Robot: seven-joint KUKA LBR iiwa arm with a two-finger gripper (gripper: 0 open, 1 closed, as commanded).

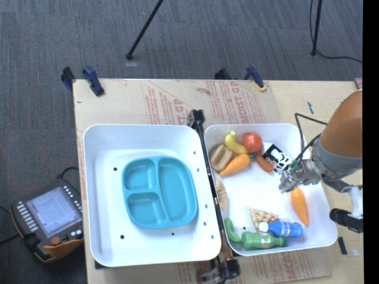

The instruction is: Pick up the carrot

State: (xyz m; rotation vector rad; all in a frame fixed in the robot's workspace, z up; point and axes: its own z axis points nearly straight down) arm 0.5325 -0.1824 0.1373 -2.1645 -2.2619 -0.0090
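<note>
You are looking down on two white bins sitting side by side on the bench. The left bin point(95, 158) is holding a blue divided plate point(159, 191). The right bin point(324, 218) is carrying the clutter.

The arm point(346, 138) is reaching in from the right, and the gripper point(288, 182) is hanging over the right bin's middle right, just above the top end of a carrot point(299, 206). That carrot is lying near the bin's right wall, pointing toward the near edge, tilted slightly. Whether the gripper is clenched or released, you cannot tell from this angle; nothing is showing between it.

A second carrot-like orange piece point(236, 164) is lying in the far left part of the same bin, touching a bread roll point(221, 155), with a banana point(235, 143) and a tomato point(252, 141) just behind it. Along the near edge, a green bottle point(259, 239) and a blue bottle point(286, 229) are lying side by side, with a pizza slice point(262, 218) just beyond them.

A teach pendant point(47, 218) is resting on the floor at far left.
</note>
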